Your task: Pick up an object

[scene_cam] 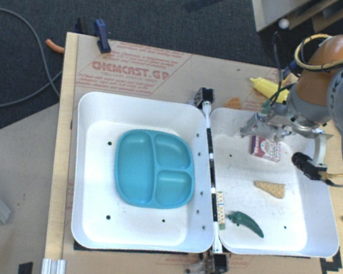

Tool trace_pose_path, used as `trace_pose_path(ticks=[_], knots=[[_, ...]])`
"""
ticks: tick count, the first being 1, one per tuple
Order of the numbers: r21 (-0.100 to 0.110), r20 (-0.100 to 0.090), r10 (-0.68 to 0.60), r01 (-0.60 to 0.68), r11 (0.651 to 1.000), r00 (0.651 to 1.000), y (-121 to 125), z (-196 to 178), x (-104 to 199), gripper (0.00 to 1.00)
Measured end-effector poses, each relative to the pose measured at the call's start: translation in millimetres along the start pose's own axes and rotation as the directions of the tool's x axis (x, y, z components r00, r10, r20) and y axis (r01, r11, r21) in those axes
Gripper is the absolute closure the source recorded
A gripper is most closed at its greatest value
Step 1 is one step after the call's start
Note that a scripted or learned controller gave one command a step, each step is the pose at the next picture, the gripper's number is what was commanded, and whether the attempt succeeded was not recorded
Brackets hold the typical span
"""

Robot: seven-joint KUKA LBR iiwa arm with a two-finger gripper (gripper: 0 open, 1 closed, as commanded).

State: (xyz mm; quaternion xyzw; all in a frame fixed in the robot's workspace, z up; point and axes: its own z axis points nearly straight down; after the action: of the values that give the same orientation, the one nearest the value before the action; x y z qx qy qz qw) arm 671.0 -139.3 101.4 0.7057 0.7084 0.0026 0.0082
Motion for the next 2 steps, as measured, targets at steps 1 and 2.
trace_pose_path(ticks=[1,2], knots=[[0.006,-0.004,0.001,-0.001,1.000,1.000,-2,11,0,0.00],[-0.002,0.000,0.001,-0.001,1.000,1.000,0,-1,-1,1.00]])
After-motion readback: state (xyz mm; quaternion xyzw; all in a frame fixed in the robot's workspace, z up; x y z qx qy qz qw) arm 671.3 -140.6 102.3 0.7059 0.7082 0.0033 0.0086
